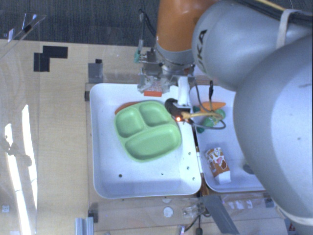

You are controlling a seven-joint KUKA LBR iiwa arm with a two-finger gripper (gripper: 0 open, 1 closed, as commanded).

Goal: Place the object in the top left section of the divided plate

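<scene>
The gripper (155, 82) hangs over the far edge of the left bin (112, 180), just beyond the divided plate (146, 146). The wrist hides it from above, so I cannot tell whether it is open or closed. A small red-orange piece (154, 92) shows right beneath it at the bin's far rim, and I cannot tell whether it is gripped. The green plate lies tilted in the far right part of the left bin, with its two small sections toward the far edge and the large one toward the near edge. A brown-orange thing (124, 105) peeks out from behind the plate's far left rim. In the right bin (239, 184), an orange carrot-like thing (215, 105) and a green thing (215, 117) lie close together near its far left corner. A small carton (217, 164) lies along its left wall, nearer the near edge. The grey arm covers the rest of that bin.
</scene>
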